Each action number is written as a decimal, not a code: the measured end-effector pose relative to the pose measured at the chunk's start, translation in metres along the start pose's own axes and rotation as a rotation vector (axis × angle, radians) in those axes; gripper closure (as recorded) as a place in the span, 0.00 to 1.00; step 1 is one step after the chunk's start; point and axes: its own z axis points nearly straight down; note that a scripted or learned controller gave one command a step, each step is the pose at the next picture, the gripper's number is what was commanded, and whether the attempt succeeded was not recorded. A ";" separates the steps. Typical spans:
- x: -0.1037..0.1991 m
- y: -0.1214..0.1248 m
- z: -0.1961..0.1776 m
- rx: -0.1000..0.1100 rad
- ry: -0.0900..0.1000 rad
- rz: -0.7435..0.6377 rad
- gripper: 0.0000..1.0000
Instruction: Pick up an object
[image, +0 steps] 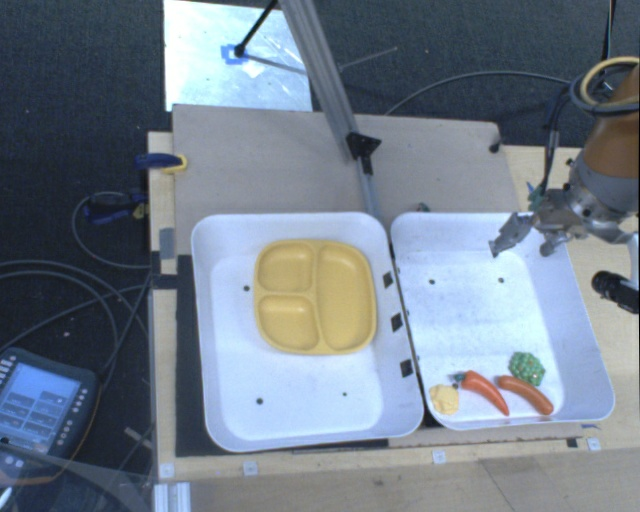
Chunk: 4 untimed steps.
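Observation:
Along the right bin's (470, 300) near edge lie a small pale yellow piece (444, 399), an orange-red carrot-like piece (486, 391), an orange sausage-like piece (527, 394) and a green broccoli-like piece (527, 367). My gripper (526, 240) hangs over the far right corner of that bin, well away from those pieces. Its two fingers stand apart, open, with nothing between them. The grey arm with its orange band comes in from the right edge.
The left bin (230, 400) holds a yellow three-compartment plate (315, 296). A slanted metal pole (330, 80) crosses the back of the bench. Cables and a handheld pendant (35, 400) lie on the floor to the left.

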 end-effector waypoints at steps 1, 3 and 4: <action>0.000 0.000 0.000 0.000 0.000 -0.001 0.00; 0.001 0.008 0.122 0.004 0.000 0.000 0.00; 0.001 0.009 0.124 0.000 -0.001 0.001 0.00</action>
